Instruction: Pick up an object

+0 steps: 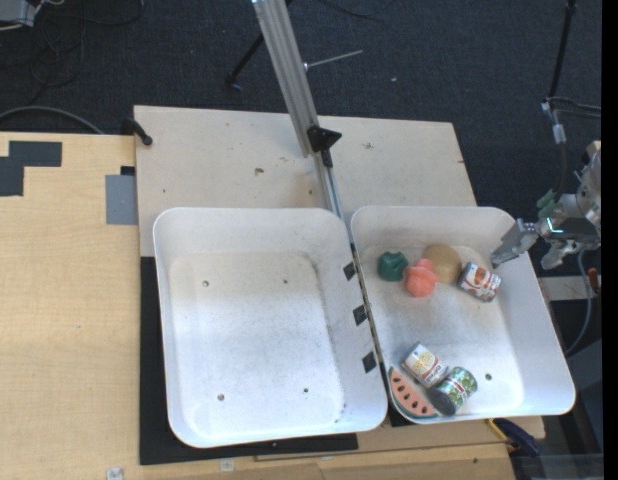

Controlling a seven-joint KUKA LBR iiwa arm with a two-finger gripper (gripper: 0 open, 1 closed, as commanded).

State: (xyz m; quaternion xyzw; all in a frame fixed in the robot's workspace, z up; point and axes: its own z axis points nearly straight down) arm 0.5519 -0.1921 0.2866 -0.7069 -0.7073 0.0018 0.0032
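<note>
Watermelon slice (410,395) at right bin (519,368) front, end effector (534,240) over far rim

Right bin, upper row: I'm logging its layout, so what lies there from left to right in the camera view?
Green object → red-orange object → tan round object → small red-and-white can → end effector.

We look down from above the bench (289,158) at a slant, far enough back to take in both bins (254,423) whole, with dark floor beyond the far edge. The arm (574,223) enters at our right. A rail (289,63) runs away from us.
</note>
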